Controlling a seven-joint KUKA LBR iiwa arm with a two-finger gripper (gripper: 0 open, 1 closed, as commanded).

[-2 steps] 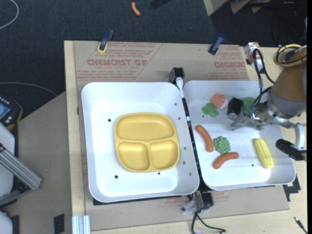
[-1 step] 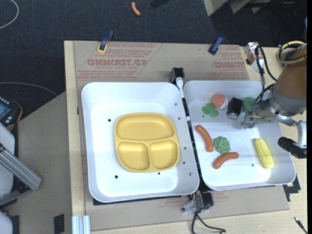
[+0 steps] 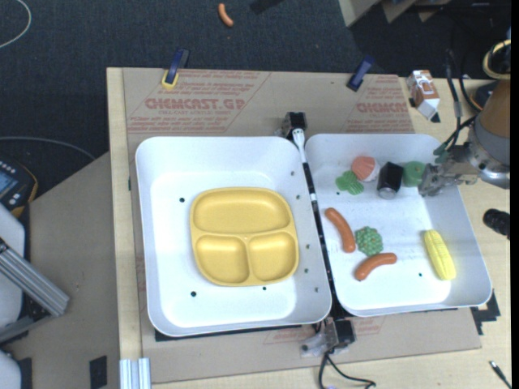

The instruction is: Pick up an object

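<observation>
- Toy food lies scattered in the right bin [image 3: 466, 217], the likely source of whatever gets picked up: a black can [image 3: 390, 179] at twelve o'clock, a pink-and-green piece [image 3: 364, 167] and a leafy green piece [image 3: 350, 183] just left of it, two sausages [image 3: 340, 228] [image 3: 375, 266] and a broccoli floret [image 3: 369, 238] near the middle, and a corn cob [image 3: 439, 254] at four o'clock.
- Gripper [image 3: 434, 178] hovers at the bin's two o'clock edge, beside a green piece [image 3: 415, 173]; whether it is spread or pinching anything cannot be told.
- Left bin [image 3: 154, 217] holds a yellow divided tray [image 3: 243, 235] at its centre, apart from the food, probably as a drop-off spot.
- Corn cob and sausages lie well apart from the walls, with open room around them; the can's cluster is crowded.
- Both bins sit on the table [image 3: 243, 96], touching along their shared edge.
</observation>
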